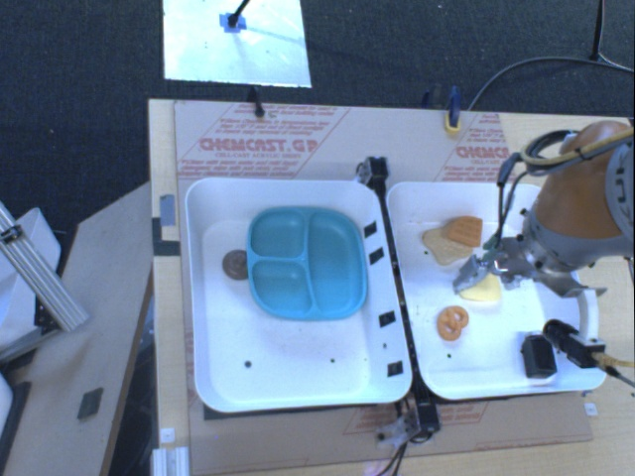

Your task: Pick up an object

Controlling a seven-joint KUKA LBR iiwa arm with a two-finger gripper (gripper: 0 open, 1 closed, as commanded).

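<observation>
Right of centre, the gripper (474, 273) overlaps a pale yellow piece (483, 290); its grip cannot be told; arm (585, 206) cut off at frame's right.

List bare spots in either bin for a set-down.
Left bin: bare floor along the front, below the blue plate. Right bin: small patch under the pretzel. Crowded around the gripper, toast and yellow piece.

The two bins (298, 385) are white. The plate (304, 263) is light blue. Beside it is a small brown disc (235, 264). The pretzel (452, 322) is orange. The arm (585, 201) is orange and grey. The counter (327, 137) is tan with red letters.
</observation>
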